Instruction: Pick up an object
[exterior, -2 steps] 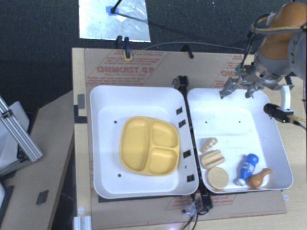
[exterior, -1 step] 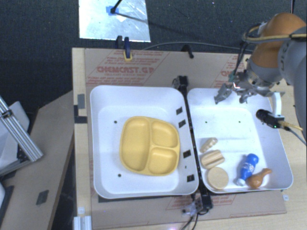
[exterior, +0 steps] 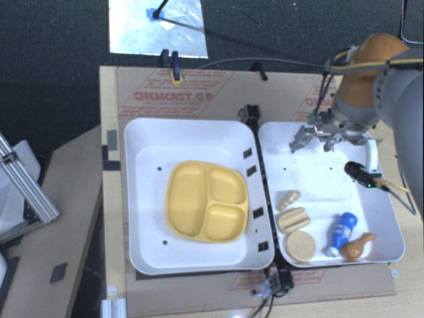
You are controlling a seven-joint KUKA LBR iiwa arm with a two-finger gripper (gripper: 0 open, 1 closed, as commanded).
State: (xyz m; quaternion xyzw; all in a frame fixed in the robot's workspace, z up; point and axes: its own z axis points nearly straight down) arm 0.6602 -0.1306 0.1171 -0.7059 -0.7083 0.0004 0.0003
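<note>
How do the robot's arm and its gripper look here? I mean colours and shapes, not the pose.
The arm is thick, rounded and grey, with an orange band above the wrist. The gripper at its end is small, angular and metallic grey with darker parts. Thin dark cables run down beside the wrist. I can read no markings on it.

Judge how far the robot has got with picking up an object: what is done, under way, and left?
Done: nothing yet. The blue bottle, round disc, bread roll and brown pear-shaped piece all lie at the near end of the right bin. Under way: the hand hangs over that bin's far end, apart from them. Left: descend on one, grip it, lift it.
</note>
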